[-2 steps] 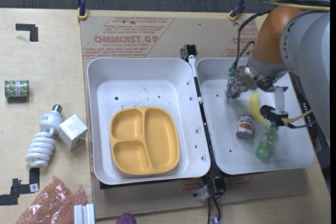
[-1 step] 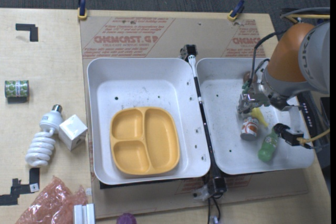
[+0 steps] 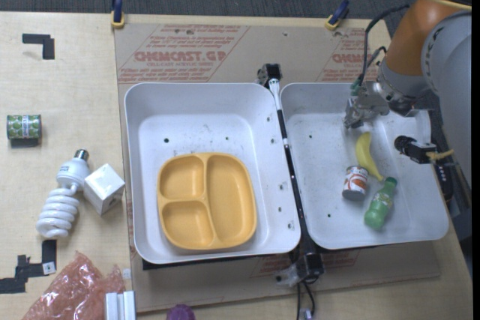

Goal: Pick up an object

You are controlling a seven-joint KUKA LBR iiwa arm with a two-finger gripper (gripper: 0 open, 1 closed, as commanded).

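— What lay at the far left of the tabletop (image 3: 75, 34)?

— A small green can (image 3: 23, 128) on its side, and nearer the front a white spiral light bulb (image 3: 61, 198) lying just beside a small white cube (image 3: 104, 187). A crumpled pink mesh bag (image 3: 75, 290) sat at the front edge.

— And the bins?

— The left white plastic bin (image 3: 142, 109) held a yellow plastic plate with three compartments (image 3: 206, 200), lying flat towards the front. The right white plastic bin (image 3: 315, 161) held three things close together on its right side: a yellow banana (image 3: 366, 154), a small red-and-white can (image 3: 355, 182) just below it, and a green plastic bottle (image 3: 380, 203) lying tilted beside the can.

— Where was the arm?

— It reached in from the right, the orange band (image 3: 420, 34) above the wrist. The pincer (image 3: 358, 112) hung low over the back of the right bin, just above the upper tip of the banana.

— Was it gripping anything?

— I could not tell whether it was released or clenched. The banana lay on the bin floor.
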